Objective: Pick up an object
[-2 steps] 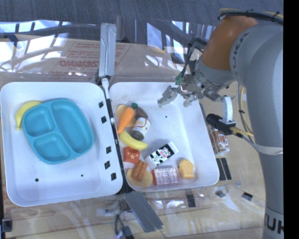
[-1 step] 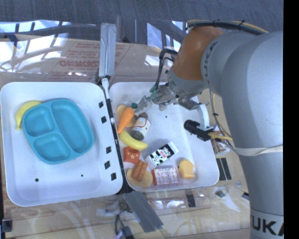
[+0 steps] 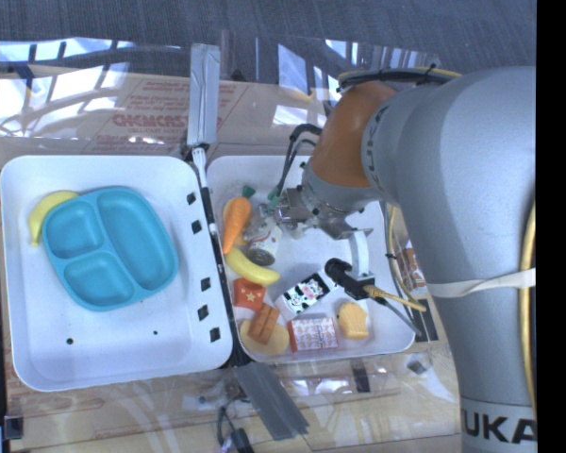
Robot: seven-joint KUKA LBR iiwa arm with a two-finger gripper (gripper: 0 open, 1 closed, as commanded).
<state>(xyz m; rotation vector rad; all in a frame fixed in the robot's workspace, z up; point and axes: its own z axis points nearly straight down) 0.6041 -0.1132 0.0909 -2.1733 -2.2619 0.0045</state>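
Tool (image 3: 270,208) low beside carrot (image 3: 235,223), grip state unclear; banana (image 3: 250,268) close below.

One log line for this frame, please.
phase: reaching | hand: low in right bin, beside carrot | grasp: unclear | left bin: blue plate

gripper (image 3: 275,208) partly hidden by wrist; yellow banana (image 3: 43,210) tucked under blue plate (image 3: 108,245)
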